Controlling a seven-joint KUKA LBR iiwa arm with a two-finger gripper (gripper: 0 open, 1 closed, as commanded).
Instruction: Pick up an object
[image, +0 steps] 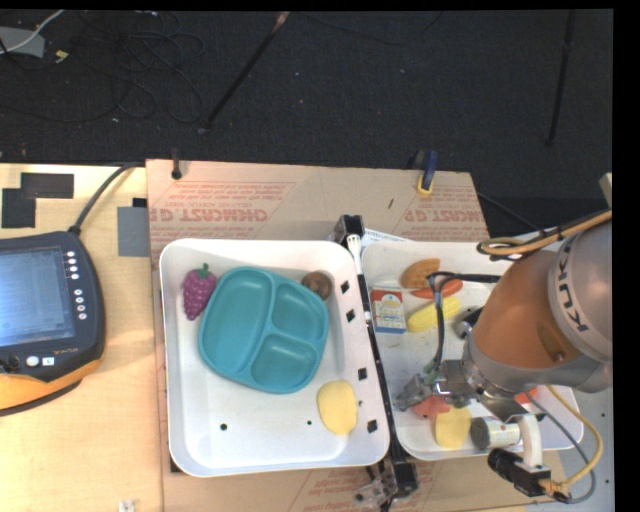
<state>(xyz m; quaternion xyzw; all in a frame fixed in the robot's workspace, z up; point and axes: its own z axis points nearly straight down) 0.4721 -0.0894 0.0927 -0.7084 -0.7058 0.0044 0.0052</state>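
Gripper (432, 392) low at the right bin's (392, 262) front edge, opening hidden from us, beside a red piece (432, 407) and yellow block (452, 429); we judge the reach under way, next needing a centred close and lift.

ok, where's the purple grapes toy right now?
The purple grapes lie in the left bin, in its far-left corner, right beside the left edge of the teal divided plate.

Dark carpet (330, 80) strewn with cables; cardboard sheet (300, 200) covers the bench.
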